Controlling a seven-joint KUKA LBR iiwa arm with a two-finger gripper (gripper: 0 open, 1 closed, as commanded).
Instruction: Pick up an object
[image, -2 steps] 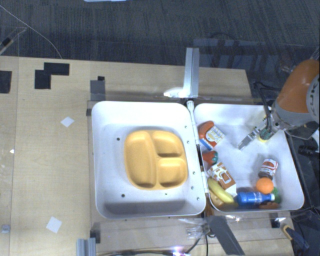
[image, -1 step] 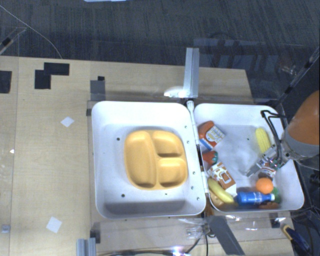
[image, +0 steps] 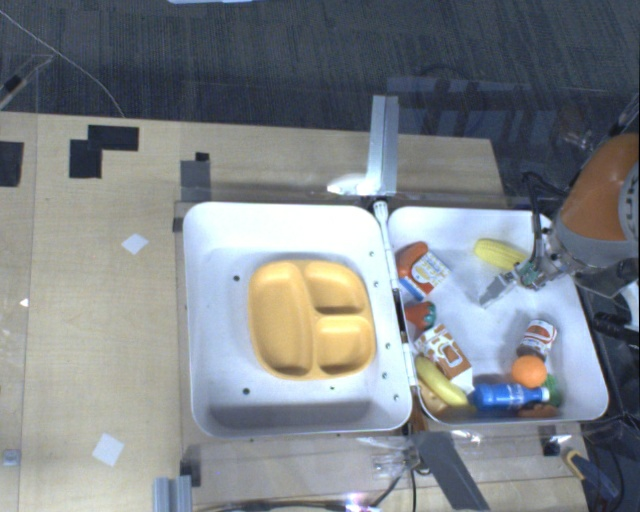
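Banana (image: 497, 253) lies near the right bin's (image: 470, 222) back edge. Just beside it, the arm (image: 600, 205) reaches in from the right, its gripper (image: 512, 281) low over the bin floor, fingers spread, holding nothing.

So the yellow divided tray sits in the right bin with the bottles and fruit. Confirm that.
Not quite. The camera view shows the yellow divided tray alone in the left bin. The bottles and fruit, such as the blue bottle and the orange, lie in the right bin.
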